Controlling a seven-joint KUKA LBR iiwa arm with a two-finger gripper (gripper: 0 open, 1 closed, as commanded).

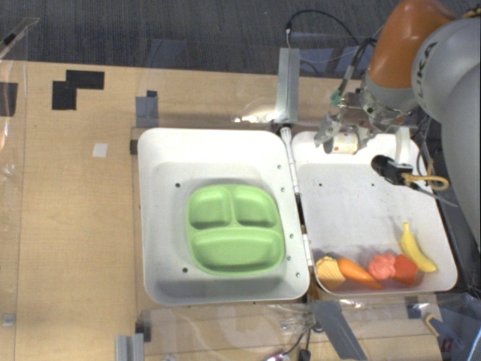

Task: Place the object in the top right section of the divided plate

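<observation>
— Where's the arm right now?

— I've got the arm (421,51) reaching in from the right, with the gripper (344,135) over the far edge of the right bin (353,209), close to the divider between the two bins. There's a small pale, yellowish piece right at its tip, but I can't make out what it is, or whether the fingers are apart, together or clamped on it.

— And the plate?

— The green divided plate (234,228) sits in the middle of the left bin (161,164). Two small sections lie along its far side and one wide section along the near side. I see nothing resting in any of them.

— What about the food?

— It's all in the right bin, along the near wall: a tan piece (329,271) in the near left corner, a carrot (358,271) touching it, then a pink piece (382,265) and a red piece (406,269) just beside each other. A banana (415,248) leans along the right side, next to the red piece.
</observation>
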